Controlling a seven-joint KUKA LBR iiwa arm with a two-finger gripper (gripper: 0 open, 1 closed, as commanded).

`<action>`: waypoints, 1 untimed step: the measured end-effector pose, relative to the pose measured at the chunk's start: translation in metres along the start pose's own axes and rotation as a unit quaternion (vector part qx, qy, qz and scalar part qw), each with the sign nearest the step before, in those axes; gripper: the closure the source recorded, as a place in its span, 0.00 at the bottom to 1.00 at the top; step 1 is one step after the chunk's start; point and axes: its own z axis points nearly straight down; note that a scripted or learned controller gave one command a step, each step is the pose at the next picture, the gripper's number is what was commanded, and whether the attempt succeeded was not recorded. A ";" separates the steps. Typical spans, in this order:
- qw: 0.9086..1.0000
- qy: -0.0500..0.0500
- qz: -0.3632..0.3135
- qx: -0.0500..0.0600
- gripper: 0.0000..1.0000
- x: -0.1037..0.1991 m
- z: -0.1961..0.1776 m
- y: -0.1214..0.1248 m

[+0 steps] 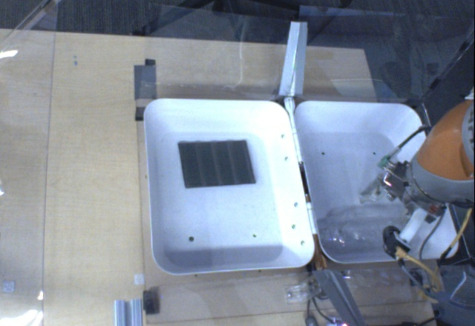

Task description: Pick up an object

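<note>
Ribbed dark pad (217, 163) lies flat, long axis roughly left-right; tool (386, 187) state unclear, perhaps hidden.

The left bin (223, 258) lies open from above; a flat dark ridged pad (217, 163) sits in its upper middle, with bare floor all around it. The raised rims where the two bins meet form a low barrier between them. In the right bin (349, 131), the upper left floor is free, while the arm (445, 161) and its cables (415, 258) crowd the lower right corner.
</note>
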 end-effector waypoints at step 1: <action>0.996 -0.002 -0.089 0.005 0.00 0.020 -0.004 0.060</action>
